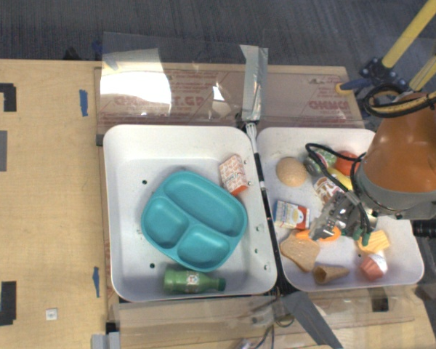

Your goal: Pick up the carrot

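The carrot (304,233) is an orange piece lying in the right bin (410,267), left of centre, between a blue-and-white packet and a slice of bread. My gripper (333,222) is low over the carrot's right end, which it partly hides. Some more orange shows just below the gripper's tip. The grey arm with its orange band (407,155) comes in from the right above the bin.
Around the carrot lie a bread slice (299,251), a brown cone (330,273), a packet (289,213), a tan round item (291,171), a yellow wedge (378,240) and a red-and-white item (373,266). The left bin (123,195) holds a teal divided plate (195,218), a green bottle (192,281) and a small carton (233,173).
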Robot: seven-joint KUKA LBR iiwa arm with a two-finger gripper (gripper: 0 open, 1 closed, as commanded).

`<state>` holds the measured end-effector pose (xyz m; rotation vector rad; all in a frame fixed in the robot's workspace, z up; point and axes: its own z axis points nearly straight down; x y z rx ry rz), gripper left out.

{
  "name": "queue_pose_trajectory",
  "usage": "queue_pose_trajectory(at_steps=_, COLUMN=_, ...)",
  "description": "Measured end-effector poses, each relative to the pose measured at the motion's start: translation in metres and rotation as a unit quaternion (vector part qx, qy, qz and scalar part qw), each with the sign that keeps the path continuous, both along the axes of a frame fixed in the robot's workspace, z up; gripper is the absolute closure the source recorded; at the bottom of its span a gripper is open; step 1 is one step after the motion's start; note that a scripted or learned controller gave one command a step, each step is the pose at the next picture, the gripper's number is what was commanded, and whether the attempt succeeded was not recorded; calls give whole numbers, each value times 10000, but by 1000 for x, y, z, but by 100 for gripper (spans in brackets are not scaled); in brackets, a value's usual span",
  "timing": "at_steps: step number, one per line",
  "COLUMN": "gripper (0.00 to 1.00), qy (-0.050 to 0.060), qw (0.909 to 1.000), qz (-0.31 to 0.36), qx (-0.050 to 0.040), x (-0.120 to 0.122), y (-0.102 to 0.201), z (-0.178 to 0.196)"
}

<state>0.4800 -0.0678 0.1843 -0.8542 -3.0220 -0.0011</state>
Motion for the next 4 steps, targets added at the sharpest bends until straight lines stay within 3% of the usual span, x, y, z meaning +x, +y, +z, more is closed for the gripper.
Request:
queue_pose_trajectory(at_steps=1, gripper=100, qy=-44, qw=10000, qz=19, qx=3, x=1, y=80, z=22)
queue_pose_trajectory(at_steps=2, gripper=100, qy=-84, qw=9989, qz=462, qx=-16, x=67, y=22, z=174)
queue_pose_trajectory(at_steps=3, gripper=100, qy=1, qw=9962, qz=873, qx=-6, x=1, y=1, z=81)
queue_pose_trajectory(at_steps=4, gripper=0, qy=-24, qw=9961, qz=883, qx=-8, x=2, y=2, z=83)
